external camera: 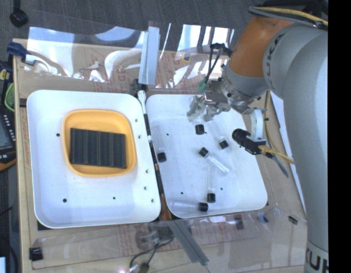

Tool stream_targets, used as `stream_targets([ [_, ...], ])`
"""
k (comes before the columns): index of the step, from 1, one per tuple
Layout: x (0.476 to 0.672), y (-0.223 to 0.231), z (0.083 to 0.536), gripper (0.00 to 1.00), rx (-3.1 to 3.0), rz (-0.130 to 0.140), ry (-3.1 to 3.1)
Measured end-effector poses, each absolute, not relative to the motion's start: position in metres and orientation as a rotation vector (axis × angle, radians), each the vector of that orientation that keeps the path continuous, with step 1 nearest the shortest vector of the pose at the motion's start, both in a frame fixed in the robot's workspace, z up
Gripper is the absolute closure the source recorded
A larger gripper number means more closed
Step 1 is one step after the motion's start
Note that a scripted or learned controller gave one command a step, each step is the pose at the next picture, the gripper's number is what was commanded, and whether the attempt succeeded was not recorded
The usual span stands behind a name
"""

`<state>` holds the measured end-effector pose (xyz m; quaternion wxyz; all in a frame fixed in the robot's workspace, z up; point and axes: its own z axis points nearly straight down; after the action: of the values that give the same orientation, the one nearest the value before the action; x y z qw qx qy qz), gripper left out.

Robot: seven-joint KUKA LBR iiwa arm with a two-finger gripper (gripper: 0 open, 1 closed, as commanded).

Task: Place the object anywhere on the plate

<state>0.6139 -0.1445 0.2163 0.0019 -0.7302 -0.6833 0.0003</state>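
Nearest me, a small clear vial [189, 207] with a black cap lies in the right bin [252, 195], well right of the yellow plate [98, 120]; several more lie scattered beyond it. They look light, stiff and slippery, so I'd grasp one across its middle. The gripper [206, 108] hangs farther right, above the bin's far edge; whether it is open or closed I cannot tell.
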Motion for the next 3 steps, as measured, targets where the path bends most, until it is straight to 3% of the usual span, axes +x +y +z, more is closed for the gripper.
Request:
stream_targets([
  [1, 0.603, -0.088, 0.204, 1.0, -2.087, 0.006, -2.341],
  [2, 0.603, -0.089, 0.204, 0.0, -2.088, 0.006, -2.341],
  [3, 0.649, -0.143, 0.199, 0.0, -1.821, 0.001, -2.561],
])
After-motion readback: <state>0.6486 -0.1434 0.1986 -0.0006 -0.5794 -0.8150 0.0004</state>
